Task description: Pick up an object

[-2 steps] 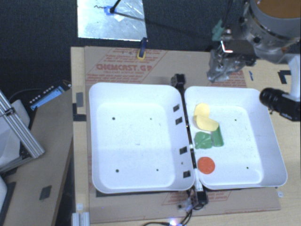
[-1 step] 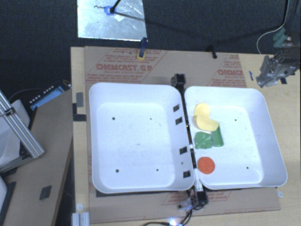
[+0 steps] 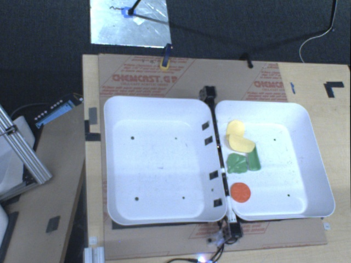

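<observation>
Red "CHEMCAST GP" print, upside down, on brown sheet [image 3: 142, 76] under bins; repeated at right, blurry

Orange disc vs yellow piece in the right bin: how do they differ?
The orange disc is round and flat-looking; the yellow piece is lumpy and irregular. The orange disc lies apart from the others, nearer the front wall; the yellow piece sits further back, against the green piece. Both lie in the right bin, close to its left wall.

White bins [image 3: 159, 109]; yellow piece [image 3: 239, 137], green piece [image 3: 243, 162], orange-red disc [image 3: 240, 192]
</observation>
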